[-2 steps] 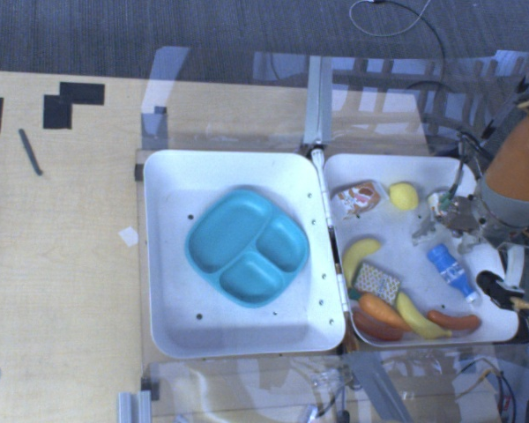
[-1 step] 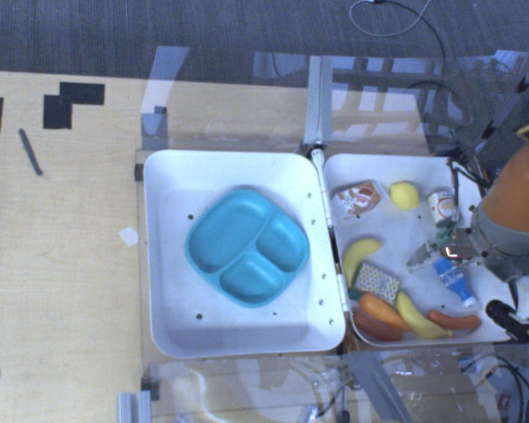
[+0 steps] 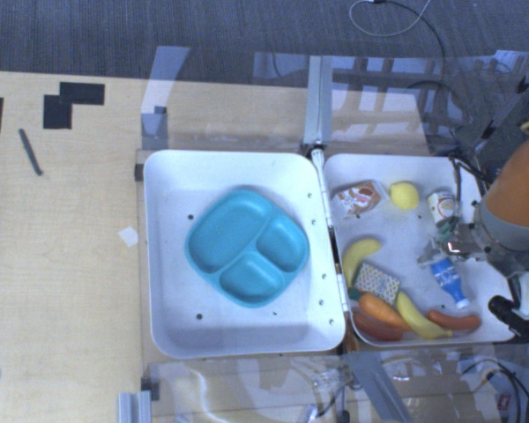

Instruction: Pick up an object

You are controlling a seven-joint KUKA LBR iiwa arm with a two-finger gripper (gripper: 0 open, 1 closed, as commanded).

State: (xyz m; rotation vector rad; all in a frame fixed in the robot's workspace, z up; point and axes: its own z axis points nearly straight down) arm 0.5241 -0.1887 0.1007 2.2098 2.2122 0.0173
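My gripper [image 3: 444, 243] hangs over the right side of the right bin [image 3: 339, 176], reaching in from the right under the orange band of the arm [image 3: 520, 188]. Just below it lies a blue and white tube [image 3: 449, 282]. A small can [image 3: 441, 205] stands just above it. Further left in the same bin are a yellow lemon [image 3: 404, 196], a wrapped snack packet [image 3: 357, 198], a green-yellow banana [image 3: 360, 256] and a checkered sponge [image 3: 376, 282]. Along the front wall lie a carrot [image 3: 383, 311], a second banana [image 3: 419, 315] and a red sausage [image 3: 455, 322].
The left bin [image 3: 167, 324] holds a blue divided plate [image 3: 247, 247] near its middle. A metal divider post [image 3: 315, 113] stands between the bins at the back. Cables [image 3: 397, 16] trail over the dark floor behind, and the wooden bench [image 3: 62, 263] extends to the left.
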